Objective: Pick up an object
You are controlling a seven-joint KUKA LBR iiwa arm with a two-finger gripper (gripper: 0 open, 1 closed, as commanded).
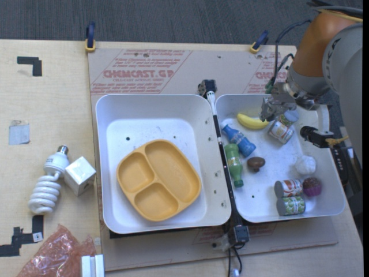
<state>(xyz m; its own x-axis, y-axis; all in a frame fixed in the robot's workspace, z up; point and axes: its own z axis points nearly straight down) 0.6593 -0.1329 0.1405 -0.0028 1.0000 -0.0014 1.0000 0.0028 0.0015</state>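
The end effector [272, 109] sits just above the banana [252, 120], right beside it, and I cannot tell whether it is apart or together.

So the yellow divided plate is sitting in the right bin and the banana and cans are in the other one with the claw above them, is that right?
Not quite. The camera view shows the yellow divided plate in the left bin, not the right one. The banana and cans are in the other bin, with the claw above the banana's end.
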